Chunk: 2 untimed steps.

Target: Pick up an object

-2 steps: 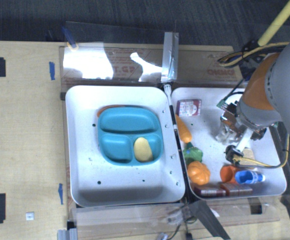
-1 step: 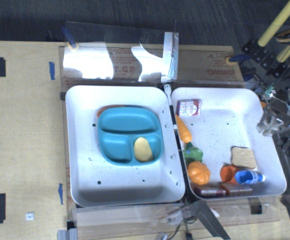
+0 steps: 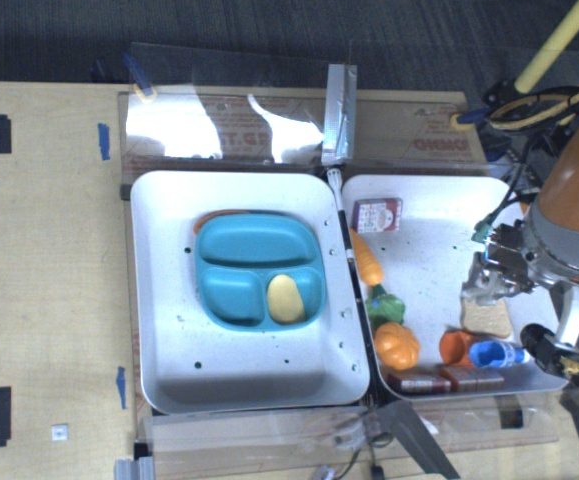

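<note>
My gripper [image 3: 486, 286] hangs low over the right side of the right bin [image 3: 429, 253], just above a tan slice of toast [image 3: 489, 320] that lies flat on the bin floor. The same bin holds a maroon and white packet [image 3: 376, 215] at the back left. An orange carrot [image 3: 366, 261], a green vegetable [image 3: 386, 308] and a round orange fruit [image 3: 397, 344] lie along the left wall. Near the front are a small orange cup [image 3: 453, 347], a blue bottle [image 3: 494, 354] and a dark red marker [image 3: 434, 381].
The left bin [image 3: 159, 268] bears a blue divided plate [image 3: 254, 258] with a yellow egg-shaped object [image 3: 285, 298] in its front right compartment. A metal divider post [image 3: 338, 113] stands behind the bins. Cables and a yellow tube [image 3: 559, 33] crowd the back right.
</note>
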Motion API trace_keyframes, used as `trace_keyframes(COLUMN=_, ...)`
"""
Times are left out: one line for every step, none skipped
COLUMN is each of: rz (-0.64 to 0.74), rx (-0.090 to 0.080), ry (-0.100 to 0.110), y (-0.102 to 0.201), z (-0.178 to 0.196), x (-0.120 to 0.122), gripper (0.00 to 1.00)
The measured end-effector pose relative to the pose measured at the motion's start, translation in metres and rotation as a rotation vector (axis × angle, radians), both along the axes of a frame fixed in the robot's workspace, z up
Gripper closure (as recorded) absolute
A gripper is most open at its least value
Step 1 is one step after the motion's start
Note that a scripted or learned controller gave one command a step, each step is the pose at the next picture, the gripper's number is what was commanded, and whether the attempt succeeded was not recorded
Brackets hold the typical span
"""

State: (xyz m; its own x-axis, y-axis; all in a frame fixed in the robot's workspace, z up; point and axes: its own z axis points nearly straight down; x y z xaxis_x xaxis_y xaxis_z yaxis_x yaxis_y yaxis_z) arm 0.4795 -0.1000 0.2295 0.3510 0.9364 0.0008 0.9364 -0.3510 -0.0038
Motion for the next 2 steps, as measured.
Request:
trace_keyframes(rz=0.000, rx=0.000, ry=0.000, y=0.000, z=0.000, x=0.000, gripper=0.00)
trace_keyframes(rz=0.395, rx=-0.001, ry=-0.003, y=-0.026, z=-0.137, x=0.000, gripper=0.00)
